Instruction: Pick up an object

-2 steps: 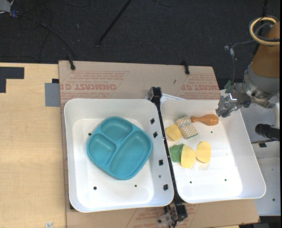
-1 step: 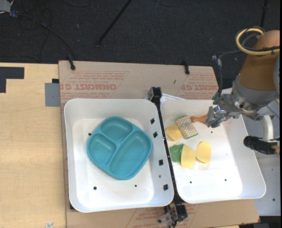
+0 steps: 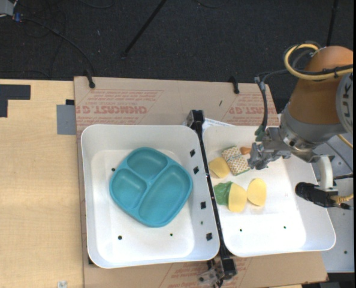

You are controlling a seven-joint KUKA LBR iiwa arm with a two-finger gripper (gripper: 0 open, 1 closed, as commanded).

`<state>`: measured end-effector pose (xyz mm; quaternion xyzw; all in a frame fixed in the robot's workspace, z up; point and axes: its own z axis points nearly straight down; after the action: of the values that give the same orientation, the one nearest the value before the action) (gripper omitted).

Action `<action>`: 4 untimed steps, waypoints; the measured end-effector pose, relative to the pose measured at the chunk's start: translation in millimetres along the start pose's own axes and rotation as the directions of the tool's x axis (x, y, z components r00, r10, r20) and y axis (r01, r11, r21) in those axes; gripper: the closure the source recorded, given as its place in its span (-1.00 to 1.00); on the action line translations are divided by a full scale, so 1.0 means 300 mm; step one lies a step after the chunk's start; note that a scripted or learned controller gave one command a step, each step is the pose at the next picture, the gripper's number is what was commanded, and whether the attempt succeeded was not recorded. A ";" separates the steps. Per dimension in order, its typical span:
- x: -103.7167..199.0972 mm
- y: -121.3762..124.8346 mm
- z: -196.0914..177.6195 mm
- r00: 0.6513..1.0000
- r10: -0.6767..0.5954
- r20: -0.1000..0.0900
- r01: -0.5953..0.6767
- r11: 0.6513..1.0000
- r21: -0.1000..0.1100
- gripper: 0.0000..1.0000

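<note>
Camera view writing was found on the brown cardboard sheet [image 3: 148, 104] under the two bins: red print, seen upside down and mirrored, too unclear to be read with certainty. Part of a dark logo was seen on the arm's grey casing at the right edge. The arm [image 3: 319, 101] was reached in from the right, its orange band above the wrist, with the gripper [image 3: 259, 156] lowered over the upper part of the right bin [image 3: 286, 233]. Whether the claw was spread or pressed together could not be told. Just beside it lay a patterned beige item [image 3: 234, 159] and a yellow piece [image 3: 219, 168]; nearer the camera were a green piece [image 3: 223, 191] and two yellow pieces [image 3: 247, 195]. A teal divided plate [image 3: 151, 186] was seen in the left bin [image 3: 106, 233].
</note>
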<state>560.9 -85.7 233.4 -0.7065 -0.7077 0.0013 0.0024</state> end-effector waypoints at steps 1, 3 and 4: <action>0.144 -0.073 0.037 1.000 -0.001 -0.001 0.001 1.000 0.002 1.00; 0.468 -0.150 0.047 1.000 -0.003 0.000 0.003 1.000 0.001 1.00; 0.630 -0.206 0.039 1.000 -0.003 0.000 0.003 1.000 0.001 1.00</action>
<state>498.7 103.2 222.3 -0.7052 -0.7090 0.0017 0.0027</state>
